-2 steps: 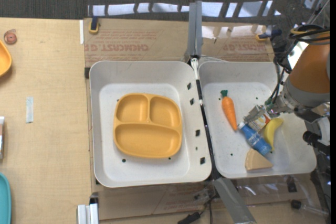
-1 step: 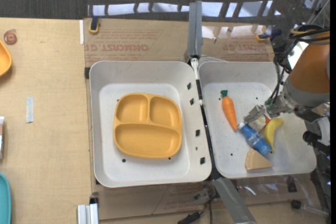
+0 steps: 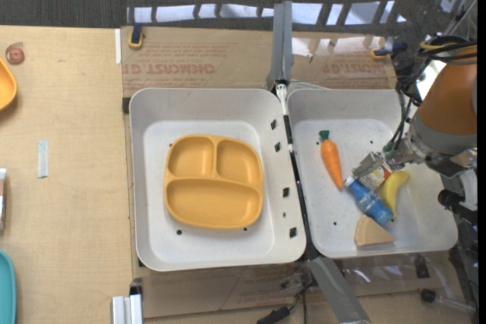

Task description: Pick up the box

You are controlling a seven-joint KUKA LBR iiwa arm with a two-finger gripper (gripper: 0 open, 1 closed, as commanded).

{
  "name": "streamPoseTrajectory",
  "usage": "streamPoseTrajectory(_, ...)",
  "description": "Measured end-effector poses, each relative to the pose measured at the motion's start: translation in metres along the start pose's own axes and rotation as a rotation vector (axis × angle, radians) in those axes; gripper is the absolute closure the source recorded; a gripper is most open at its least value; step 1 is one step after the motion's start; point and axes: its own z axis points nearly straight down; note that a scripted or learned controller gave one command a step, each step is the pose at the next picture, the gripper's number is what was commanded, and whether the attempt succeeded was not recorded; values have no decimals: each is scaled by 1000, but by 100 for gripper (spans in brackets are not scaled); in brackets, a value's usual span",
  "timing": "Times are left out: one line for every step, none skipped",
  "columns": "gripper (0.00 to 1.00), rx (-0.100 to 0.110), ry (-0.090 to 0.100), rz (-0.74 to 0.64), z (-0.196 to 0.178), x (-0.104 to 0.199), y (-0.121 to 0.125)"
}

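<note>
A small box point(image 3: 374, 178) with a pale printed face lies in the right bin point(image 3: 425, 239), wedged between a blue bottle point(image 3: 372, 202) and a banana point(image 3: 392, 188). My gripper point(image 3: 373, 165) hangs low right over the box's upper left end, reaching in from the right under the arm's grey and orange wrist point(image 3: 449, 106). The gripper's body hides part of the box, and I cannot tell whether it touches the box.
An orange carrot point(image 3: 331, 162) lies left of the gripper. A tan wedge point(image 3: 373, 234) sits near the bin's front wall. The left bin point(image 3: 152, 239) holds an orange divided plate point(image 3: 215, 181). A raised divider point(image 3: 282, 99) separates the bins.
</note>
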Motion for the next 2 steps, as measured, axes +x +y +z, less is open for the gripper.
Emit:
streamPoseTrajectory(0,0,0,0,0,0,0)
streamPoseTrajectory(0,0,0,0,0,0,0)
